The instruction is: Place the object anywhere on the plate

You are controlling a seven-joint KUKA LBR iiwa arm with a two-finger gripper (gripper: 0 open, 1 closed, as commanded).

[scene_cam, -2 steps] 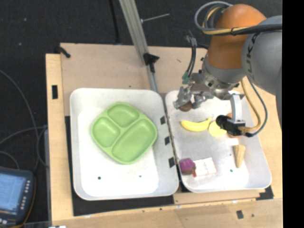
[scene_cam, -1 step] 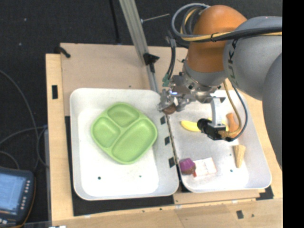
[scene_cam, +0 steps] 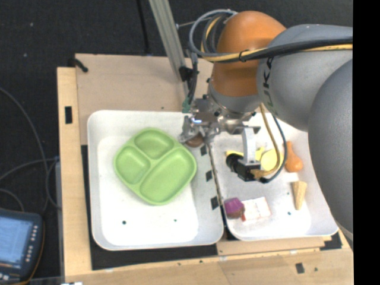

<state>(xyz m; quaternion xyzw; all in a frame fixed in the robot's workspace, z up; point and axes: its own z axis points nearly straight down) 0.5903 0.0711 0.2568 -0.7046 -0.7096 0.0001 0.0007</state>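
We see a small brown object (scene_cam: 191, 139) just under the gripper (scene_cam: 195, 130), beside the upper right rim of the green plate (scene_cam: 155, 166) in the left bin (scene_cam: 107, 218) (too hidden to judge its long axis). Whether it is pinched, we cannot tell.

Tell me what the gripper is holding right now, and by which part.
Cannot be told: a small brown object sits at the gripper, beside the green plate.
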